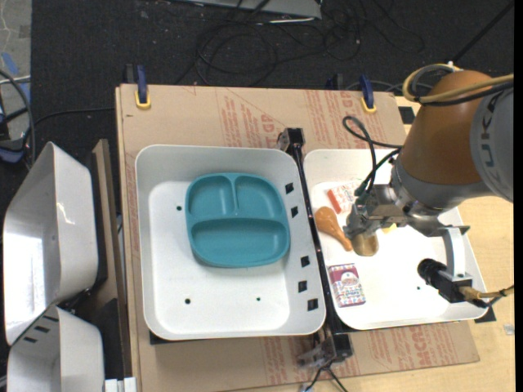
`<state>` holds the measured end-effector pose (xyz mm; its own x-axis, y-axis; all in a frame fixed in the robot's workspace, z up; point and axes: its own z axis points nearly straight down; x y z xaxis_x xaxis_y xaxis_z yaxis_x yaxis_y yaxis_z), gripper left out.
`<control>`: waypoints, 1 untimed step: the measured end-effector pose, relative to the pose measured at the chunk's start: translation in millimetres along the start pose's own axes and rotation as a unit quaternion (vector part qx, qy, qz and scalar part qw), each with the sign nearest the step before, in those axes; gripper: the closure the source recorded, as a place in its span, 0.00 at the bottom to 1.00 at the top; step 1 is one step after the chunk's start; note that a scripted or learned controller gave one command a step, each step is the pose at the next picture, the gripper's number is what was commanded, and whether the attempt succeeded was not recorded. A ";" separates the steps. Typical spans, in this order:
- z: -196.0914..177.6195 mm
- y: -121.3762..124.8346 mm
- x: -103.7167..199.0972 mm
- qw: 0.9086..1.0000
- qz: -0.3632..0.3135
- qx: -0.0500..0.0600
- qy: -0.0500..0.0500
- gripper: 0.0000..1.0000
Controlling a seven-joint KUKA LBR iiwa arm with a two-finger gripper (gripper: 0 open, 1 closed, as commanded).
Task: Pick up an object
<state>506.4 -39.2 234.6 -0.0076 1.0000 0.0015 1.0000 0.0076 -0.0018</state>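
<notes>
Teal plate (238, 220) fills the left bin (155, 300); claw (365, 229) (grip unreadable) over the right bin (392, 309).

The arm (458, 137) has a big rounded orange-brown band above the wrist, and grey casing beside it with dark letters. A black cable runs over the band, and a yellowish cable loops behind it. Below sits the gripper (369, 219), a grey metal block.
</notes>
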 end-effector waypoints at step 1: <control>11.3 3.5 50.5 1.000 0.000 0.001 0.000 1.00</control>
<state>509.5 11.4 223.4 -0.0081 1.0000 0.0015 1.0000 0.0081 -0.0031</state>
